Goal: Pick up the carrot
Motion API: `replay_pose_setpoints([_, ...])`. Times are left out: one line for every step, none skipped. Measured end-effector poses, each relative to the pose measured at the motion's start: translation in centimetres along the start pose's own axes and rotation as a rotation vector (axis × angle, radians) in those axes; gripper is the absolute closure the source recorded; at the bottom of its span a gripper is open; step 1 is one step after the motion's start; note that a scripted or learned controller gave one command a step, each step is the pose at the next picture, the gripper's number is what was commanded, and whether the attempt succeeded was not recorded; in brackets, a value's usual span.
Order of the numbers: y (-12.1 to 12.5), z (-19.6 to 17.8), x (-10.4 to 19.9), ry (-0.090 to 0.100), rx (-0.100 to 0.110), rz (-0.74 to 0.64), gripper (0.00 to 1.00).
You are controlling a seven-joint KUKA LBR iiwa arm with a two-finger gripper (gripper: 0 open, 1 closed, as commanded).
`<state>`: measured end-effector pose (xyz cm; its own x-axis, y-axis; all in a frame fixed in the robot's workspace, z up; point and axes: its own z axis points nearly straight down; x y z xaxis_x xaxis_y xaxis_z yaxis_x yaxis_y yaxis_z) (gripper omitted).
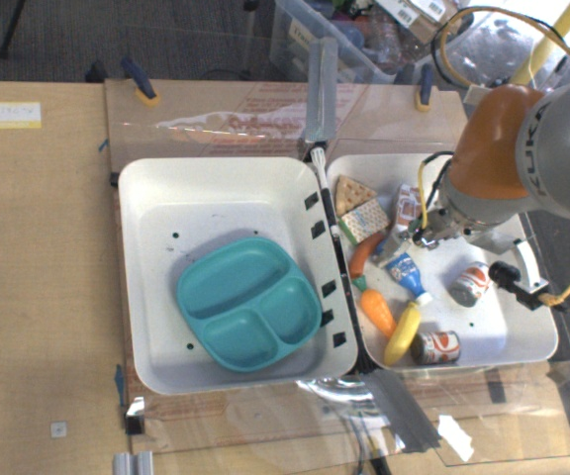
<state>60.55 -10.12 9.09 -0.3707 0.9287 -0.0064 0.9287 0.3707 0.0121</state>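
The carrot point(377, 312) is short and orange with a bit of green at its upper end. It lies near the left wall of the right bin point(532, 339), toward the front. A yellow banana point(404, 332) touches its right side. My gripper point(422, 232) hangs over the middle of the right bin, up and to the right of the carrot and apart from it. It hovers just above a blue and white tube point(407, 274). The arm's orange band point(493, 151) and grey wrist cover the gripper's top.
An orange-red pepper point(363, 254), two cracker-like blocks point(358, 209), a small packet point(407, 206) and two cans point(470, 284) point(438, 345) crowd the right bin. A teal divided plate point(250, 306) lies in the left bin point(137, 265). A black-marked divider point(327, 255) separates the bins.
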Motion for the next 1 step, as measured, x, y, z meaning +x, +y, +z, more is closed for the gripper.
replay_pose_setpoints([-2.62, -9.53, 8.64, 0.005, 0.011, 0.222, 0.00])
